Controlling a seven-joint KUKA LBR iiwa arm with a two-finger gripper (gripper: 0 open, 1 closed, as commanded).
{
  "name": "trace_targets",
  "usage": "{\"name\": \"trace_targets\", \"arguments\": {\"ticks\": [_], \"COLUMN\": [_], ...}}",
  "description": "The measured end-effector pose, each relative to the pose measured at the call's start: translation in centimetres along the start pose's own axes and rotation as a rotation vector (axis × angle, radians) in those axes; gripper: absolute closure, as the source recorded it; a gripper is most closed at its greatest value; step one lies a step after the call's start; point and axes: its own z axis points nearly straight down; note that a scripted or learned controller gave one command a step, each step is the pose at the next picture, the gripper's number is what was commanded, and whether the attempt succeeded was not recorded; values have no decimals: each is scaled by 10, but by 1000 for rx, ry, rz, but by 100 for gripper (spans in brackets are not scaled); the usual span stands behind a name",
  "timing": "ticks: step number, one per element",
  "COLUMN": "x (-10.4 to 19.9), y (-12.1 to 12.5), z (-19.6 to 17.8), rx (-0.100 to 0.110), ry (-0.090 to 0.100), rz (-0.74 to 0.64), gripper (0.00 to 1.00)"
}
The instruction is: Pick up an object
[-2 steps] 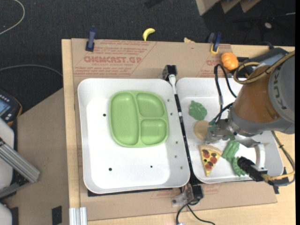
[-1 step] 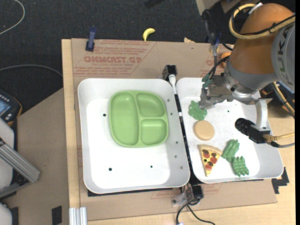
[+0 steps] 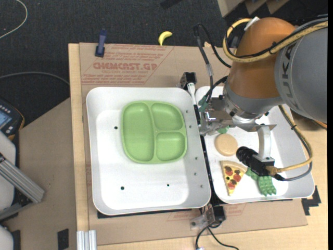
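1. Closest to us is the big grey robot arm with the orange band (image 3: 260, 51). It leans over the right shallow white bin (image 3: 301, 158), because the toys to pick are in there.
2. Its gripper (image 3: 221, 123) sits low under the wrist, near the wall between the two bins. The wrist hides it, so we cannot tell if it is open or closed. We see no toy in it.
3. Just below it lies a round flat tan toy cookie (image 3: 226, 145). We think this is the toy it is going for, since it is the nearest one.
4. Next comes a yellow toy pizza slice with red dots (image 3: 232, 176), flat on the bin floor with its tip pointing toward us. Beside it is a bumpy green toy (image 3: 267, 185), near the front wall. Both lie low, so we guess they are hard to pinch.
5. In the left shallow white bin (image 3: 99, 139) rests a light green plastic plate with three parts (image 3: 154, 132). It is wide, and we think it is too big to grab.
6. Nothing is lifted yet, so we judge the job is at its start.
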Motion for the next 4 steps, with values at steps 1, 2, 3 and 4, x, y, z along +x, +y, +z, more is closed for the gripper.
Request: {"name": "trace_targets", "arguments": {"ticks": [1,2,3,4], "x": [-6,50,105,102], "y": [-41,-41,-40,-40], "z": [-223,-146,-171,-181], "rx": [-25,4,-8,-9], "ry": [0,-3,-1,-2], "rz": [5,1,0,5], "gripper": [100,100,100,100]}}
